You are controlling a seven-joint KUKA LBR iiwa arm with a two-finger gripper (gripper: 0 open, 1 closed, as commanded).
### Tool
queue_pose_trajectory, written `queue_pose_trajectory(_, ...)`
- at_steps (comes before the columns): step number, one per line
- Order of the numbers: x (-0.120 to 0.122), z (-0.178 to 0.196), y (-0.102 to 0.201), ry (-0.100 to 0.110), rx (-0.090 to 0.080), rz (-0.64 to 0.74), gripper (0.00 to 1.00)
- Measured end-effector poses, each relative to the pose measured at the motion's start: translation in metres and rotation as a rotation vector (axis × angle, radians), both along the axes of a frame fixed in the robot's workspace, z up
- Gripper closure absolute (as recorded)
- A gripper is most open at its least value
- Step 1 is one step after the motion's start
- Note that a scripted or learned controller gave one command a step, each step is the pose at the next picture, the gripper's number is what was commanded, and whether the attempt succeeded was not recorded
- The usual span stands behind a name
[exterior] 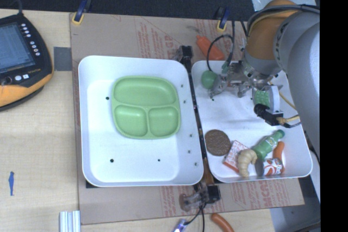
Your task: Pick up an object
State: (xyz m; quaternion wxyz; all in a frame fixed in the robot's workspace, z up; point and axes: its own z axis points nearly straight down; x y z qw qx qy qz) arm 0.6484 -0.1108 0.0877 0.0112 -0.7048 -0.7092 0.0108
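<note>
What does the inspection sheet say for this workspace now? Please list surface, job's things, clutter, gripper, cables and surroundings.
Surface: cardboard sheet on a wooden bench, bearing the left bin and the right bin.
Job's things: in the right bin, a green ball, brown round disc, green bottle and croissant.
Clutter: green divided plate in the left bin.
Gripper: gripper low over the right bin's far end, beside the green ball; finger state hidden.
Cables: black cable looping by the wrist.
Surroundings: teach pendant at left; blue clamps.
</note>
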Motion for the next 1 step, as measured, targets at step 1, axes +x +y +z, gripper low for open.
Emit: queue_pose_trajectory(1,0.0016,-0.0006,0.0166,0.000,0.002,0.000,0.00)
